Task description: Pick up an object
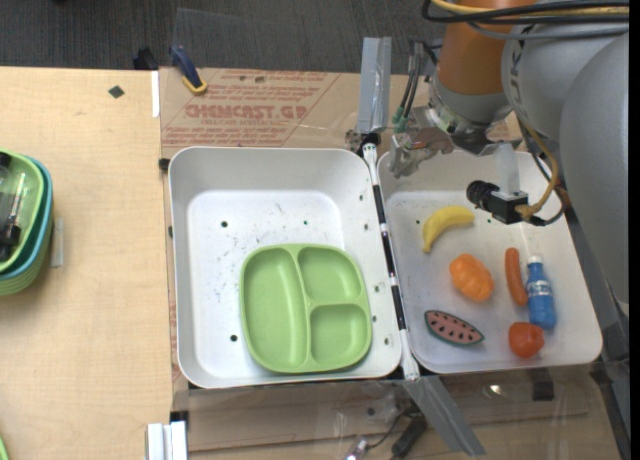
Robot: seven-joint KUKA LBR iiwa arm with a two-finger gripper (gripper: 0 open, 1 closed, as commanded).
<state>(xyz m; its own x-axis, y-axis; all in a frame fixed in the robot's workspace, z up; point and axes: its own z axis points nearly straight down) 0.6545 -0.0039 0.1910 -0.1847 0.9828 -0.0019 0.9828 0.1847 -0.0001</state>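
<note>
Arm: the grey arm [570, 48] with its orange band [490, 23] reaches in from the right, over the far edge of the right bin.
Pincer: the pincer [410, 153] hangs over the far left corner of the right bin; whether it is open or closed cannot be told, and nothing is seen in its hold.
Right bin: the right bin [580, 348] holds a banana [445, 223], an orange [471, 277], a watermelon slice [453, 327], a carrot [514, 275], a blue bottle [539, 293] and a tomato [526, 338].
Banana: nearest the pincer, apart from it.
Bottle: just beside the carrot, on its right.
Left bin: the left bin [200, 208] holds a green divided plate [305, 306] in its near right part.
Desk: the wooden desk [80, 348] carries a stack of green containers [20, 223] at its left edge.
Cardboard: a printed sheet [250, 108] lies behind the left bin.
</note>
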